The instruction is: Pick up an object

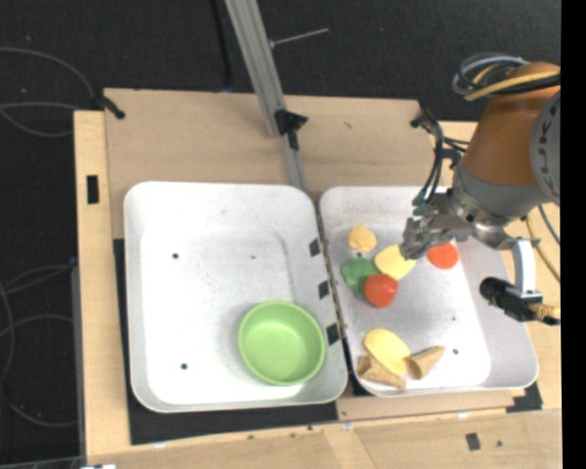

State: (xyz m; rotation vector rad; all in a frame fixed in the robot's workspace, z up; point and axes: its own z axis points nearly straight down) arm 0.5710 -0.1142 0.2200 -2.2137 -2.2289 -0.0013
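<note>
Black flooring strewn with cables surrounds a tan bench (195, 135) that carries two shallow white bins side by side. From the left bin (176, 233), the right bin (488, 360) lies at three o'clock, and it holds nearly all the clutter, probably because the arm enters from that side and this is where picks are tried. A lime-green bowl (281, 341) sits alone at about five o'clock in the left bin.

In the right bin the gripper (417, 239) hangs low over the upper middle, just beside a pale yellow piece (395, 262) at its seven o'clock and an orange-red ball (443, 256) at its four o'clock. Whether its tips are spread or pinched I cannot tell; the wrist hides them, and nothing visibly sits between them. The yellow piece looks like the likeliest target, though that is a guess.

Nearby lie a red ball (379, 289) touching a green item (355, 273), a small yellow lump (362, 237) at twelve o'clock from them, and near the front wall a banana-like piece (385, 346) with a tan cone (425, 362).
</note>
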